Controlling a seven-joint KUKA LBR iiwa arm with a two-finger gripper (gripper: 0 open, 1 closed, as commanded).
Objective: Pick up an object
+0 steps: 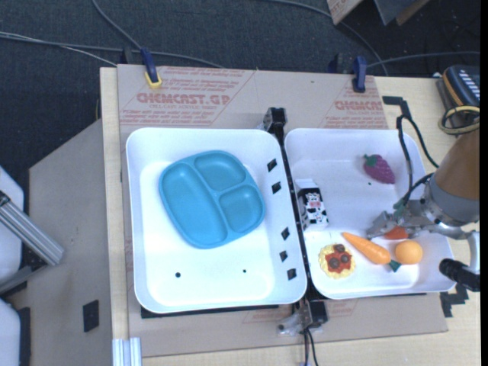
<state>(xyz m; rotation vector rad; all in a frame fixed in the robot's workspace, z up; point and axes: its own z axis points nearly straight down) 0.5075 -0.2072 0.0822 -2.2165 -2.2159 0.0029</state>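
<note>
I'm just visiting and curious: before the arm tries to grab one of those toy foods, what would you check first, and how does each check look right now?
1. End effector is over the right bin: ok.
2. Target within reach: ok; the carrot, the orange and a red piece lie close by.
3. Target free of neighbours: not ok; the carrot, orange and red piece crowd together.
4. Nothing already held: cannot tell.
5. Other items out of the way: ok; the grapes, the pizza and the small carton lie apart.
</note>
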